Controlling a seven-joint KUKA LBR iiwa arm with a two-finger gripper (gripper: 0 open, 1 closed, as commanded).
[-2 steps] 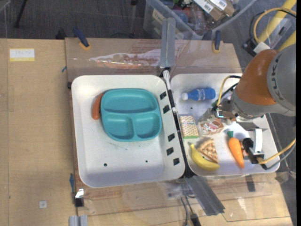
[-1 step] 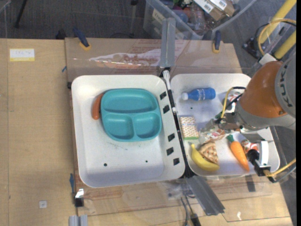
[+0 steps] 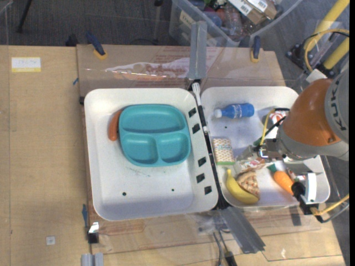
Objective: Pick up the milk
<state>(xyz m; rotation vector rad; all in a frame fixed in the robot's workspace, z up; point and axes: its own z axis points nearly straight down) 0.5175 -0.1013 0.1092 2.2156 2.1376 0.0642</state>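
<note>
Two bins sit side by side on the bench (image 3: pixel 39 165). The left bin (image 3: pixel 105 198) holds a divided tray (image 3: pixel 154 133) near its middle, with a sausage-shaped item (image 3: pixel 113 127) touching the tray's left edge. In the right bin (image 3: pixel 219 101) a bottle (image 3: pixel 236 111) lies on its side toward the far wall. A small flat packet (image 3: pixel 223 150) lies near the divider, nearer the camera than the bottle. At the near edge a banana (image 3: pixel 237 189) curls beside a snack bag (image 3: pixel 249 180), with a carrot (image 3: pixel 283 181) to their right. The arm (image 3: pixel 310 123) reaches over the right bin from the right. Behind the bins stands a crate of clutter (image 3: pixel 238 4)
</note>
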